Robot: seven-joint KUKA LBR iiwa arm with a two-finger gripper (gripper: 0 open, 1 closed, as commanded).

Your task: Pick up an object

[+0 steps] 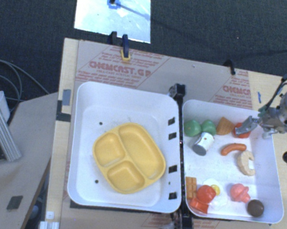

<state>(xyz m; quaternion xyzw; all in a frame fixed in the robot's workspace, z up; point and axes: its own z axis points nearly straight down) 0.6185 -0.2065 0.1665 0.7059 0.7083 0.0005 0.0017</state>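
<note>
Step in hand: approach. The hand point(248, 127) hovers at the right bin's point(276, 184) 1 o'clock corner over a red piece point(241, 132); grip state cannot be told. Next: descend squarely and close.

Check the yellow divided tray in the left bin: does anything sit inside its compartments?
The yellow tray lies in the left bin, and its three compartments show bare yellow. Whatever is beneath the tray is covered.
</note>
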